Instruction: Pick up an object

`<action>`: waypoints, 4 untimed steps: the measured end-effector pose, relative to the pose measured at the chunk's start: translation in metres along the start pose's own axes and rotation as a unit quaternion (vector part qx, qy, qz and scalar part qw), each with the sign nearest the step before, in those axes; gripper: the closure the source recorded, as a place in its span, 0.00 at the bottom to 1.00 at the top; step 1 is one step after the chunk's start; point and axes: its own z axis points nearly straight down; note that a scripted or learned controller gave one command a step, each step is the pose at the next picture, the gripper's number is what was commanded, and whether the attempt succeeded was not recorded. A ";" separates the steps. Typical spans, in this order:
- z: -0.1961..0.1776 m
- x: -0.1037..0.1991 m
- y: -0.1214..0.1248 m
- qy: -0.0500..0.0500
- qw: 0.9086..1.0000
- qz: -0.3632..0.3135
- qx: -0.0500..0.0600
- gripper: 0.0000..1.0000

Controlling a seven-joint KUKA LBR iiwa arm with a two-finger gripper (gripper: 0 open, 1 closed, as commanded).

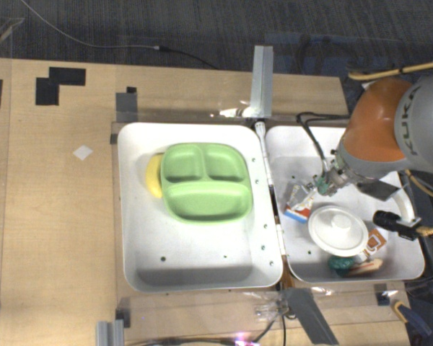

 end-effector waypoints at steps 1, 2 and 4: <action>-0.118 0.025 -0.012 -0.001 1.000 -0.020 -0.001 0.00; -0.081 -0.043 -0.030 -0.001 0.999 0.044 0.000 0.00; -0.077 0.017 0.022 -0.001 0.998 -0.066 -0.001 0.00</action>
